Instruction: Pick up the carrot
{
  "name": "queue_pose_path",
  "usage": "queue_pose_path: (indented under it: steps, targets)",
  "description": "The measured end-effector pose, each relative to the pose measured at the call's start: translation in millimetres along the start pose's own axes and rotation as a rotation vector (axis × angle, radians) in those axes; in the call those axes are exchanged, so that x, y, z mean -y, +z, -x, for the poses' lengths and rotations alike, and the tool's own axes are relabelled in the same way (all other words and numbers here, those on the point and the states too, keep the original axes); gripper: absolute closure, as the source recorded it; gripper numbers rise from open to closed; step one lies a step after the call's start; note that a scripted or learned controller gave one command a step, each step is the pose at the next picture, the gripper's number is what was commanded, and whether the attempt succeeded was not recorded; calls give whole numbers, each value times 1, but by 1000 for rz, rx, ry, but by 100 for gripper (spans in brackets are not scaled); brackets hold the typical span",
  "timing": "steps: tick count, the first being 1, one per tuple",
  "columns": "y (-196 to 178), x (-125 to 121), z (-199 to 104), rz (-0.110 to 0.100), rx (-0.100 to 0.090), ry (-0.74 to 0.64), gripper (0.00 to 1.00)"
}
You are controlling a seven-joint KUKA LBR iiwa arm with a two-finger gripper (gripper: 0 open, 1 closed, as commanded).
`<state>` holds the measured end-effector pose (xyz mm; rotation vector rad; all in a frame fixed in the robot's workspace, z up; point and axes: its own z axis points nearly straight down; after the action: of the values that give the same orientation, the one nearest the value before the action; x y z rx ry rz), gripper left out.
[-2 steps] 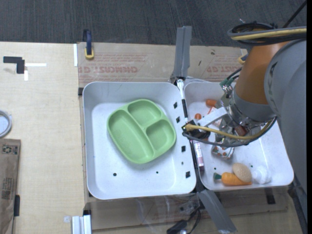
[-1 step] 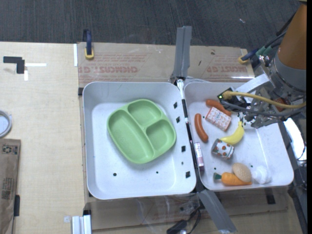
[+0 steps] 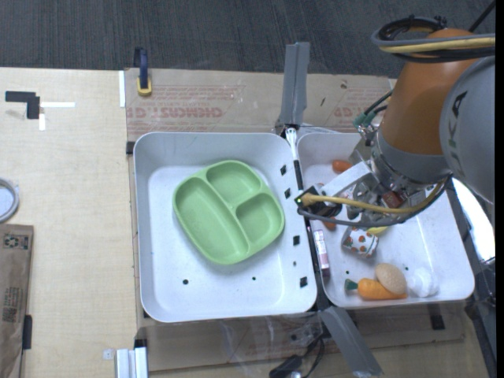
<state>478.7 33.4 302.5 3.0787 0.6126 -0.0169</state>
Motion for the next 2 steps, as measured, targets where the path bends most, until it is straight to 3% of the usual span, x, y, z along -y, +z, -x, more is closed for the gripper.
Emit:
queue_pose_path:
  steps: [1, 2]
  targets:
    - [16, 51, -23, 2, -2, 58, 100]
    - [26, 70, -29, 2, -3, 173, 100]
